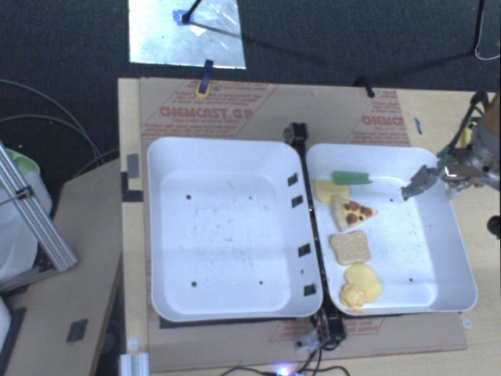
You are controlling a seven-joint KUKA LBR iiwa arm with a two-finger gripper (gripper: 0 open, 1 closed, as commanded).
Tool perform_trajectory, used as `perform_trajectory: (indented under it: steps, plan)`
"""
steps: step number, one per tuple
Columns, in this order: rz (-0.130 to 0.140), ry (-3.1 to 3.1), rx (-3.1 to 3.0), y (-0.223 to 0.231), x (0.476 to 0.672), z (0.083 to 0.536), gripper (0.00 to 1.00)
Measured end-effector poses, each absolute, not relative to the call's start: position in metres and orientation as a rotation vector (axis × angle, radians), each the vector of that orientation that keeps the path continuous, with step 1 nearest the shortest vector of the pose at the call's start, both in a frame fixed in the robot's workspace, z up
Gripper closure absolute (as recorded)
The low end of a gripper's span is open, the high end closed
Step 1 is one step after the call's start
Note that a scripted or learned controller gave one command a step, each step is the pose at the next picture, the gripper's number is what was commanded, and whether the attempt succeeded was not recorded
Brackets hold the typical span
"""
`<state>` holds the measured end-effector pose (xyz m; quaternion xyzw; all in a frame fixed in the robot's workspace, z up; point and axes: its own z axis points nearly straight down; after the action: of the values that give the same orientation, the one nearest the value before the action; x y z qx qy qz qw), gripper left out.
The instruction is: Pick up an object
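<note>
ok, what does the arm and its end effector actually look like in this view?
Little of it is in frame at the right edge: a grey metallic wrist block with an orange-brown patch above it, a pale cable running up beside it, and a dark, slim gripper tapering toward the right bin.

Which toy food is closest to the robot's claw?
The green stick at the top of the right bin. The pizza slice, toast and yellow duck lie farther from the gripper.
</note>
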<state>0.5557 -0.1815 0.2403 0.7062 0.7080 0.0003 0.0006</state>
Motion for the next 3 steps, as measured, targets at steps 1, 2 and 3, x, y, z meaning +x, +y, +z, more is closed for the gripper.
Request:
perform_trajectory:
  steps: [1,2,3]
  plan:
    - [-0.003,2.238,2.218,-0.128,0.578,0.108,0.0]
    - [0.007,2.233,2.211,-0.058,0.524,0.188,0.0]
    - [-0.005,2.223,2.224,-0.093,0.55,0.09,0.0]
